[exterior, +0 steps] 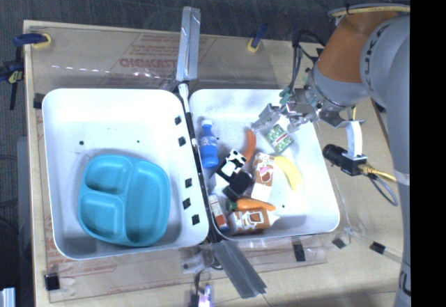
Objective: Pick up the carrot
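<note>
The carrot [255,206] is a short orange piece with a green top. It lies at the front of the right bin [317,218], resting across a brown bottle. My gripper [281,120] hangs over the back of that bin, well behind the carrot. It is open, with a green-and-white packet [279,137] just below its fingers and nothing held between them.
The right bin also holds an orange-red sausage-like piece [249,143], a blue bottle [208,148], a banana [289,172], a black-and-white toy [234,163] and a small carton [263,170]. A teal divided plate [125,200] lies in the left bin [63,107].
</note>
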Motion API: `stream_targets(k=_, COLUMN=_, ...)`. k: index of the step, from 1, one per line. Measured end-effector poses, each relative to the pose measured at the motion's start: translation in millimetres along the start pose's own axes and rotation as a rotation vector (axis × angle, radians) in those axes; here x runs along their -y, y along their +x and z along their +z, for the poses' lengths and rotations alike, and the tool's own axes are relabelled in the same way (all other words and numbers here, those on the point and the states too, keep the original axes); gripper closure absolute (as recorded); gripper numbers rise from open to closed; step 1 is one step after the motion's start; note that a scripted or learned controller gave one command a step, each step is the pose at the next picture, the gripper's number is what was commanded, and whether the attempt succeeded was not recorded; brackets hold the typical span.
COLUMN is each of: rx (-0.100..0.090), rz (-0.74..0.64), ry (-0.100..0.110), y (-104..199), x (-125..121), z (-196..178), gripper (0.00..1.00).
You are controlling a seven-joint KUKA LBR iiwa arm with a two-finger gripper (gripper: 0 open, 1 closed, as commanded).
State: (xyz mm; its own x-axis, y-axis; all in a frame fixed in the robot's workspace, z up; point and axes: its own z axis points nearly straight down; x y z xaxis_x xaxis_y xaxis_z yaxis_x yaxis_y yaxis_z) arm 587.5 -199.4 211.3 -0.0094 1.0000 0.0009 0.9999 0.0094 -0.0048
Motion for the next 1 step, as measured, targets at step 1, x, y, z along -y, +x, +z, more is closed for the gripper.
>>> stream_targets(k=1, rx=0.002, rz=-0.005, ry=-0.014, y=15.8, x=63.5, z=88.3, gripper=0.00)
